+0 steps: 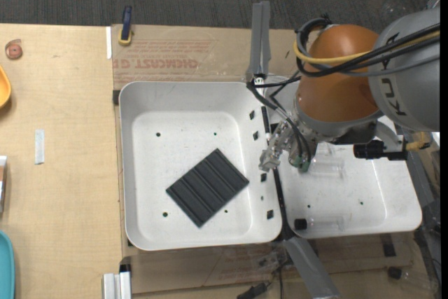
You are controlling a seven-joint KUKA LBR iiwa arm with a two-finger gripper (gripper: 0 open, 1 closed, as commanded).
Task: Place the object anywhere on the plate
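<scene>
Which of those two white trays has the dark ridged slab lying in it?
The left bin, the one farther from the arm. A dark grey ridged plate lies flat and turned at an angle on its floor. The end effector hangs over the right bin.

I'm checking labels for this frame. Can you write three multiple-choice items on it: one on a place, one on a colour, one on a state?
1. Where does the ribbed plate lie?
A. left bin
B. right bin
C. on the bench

2. What colour is the plate?
A. white
B. dark grey
C. orange

3. How does the plate sit in the bin?
A. square to the walls
B. turned at an angle
C. standing on edge

A: it lies flat within the left bin.
B: dark against the white floor.
B: its edges run diagonal to the walls.
</scene>
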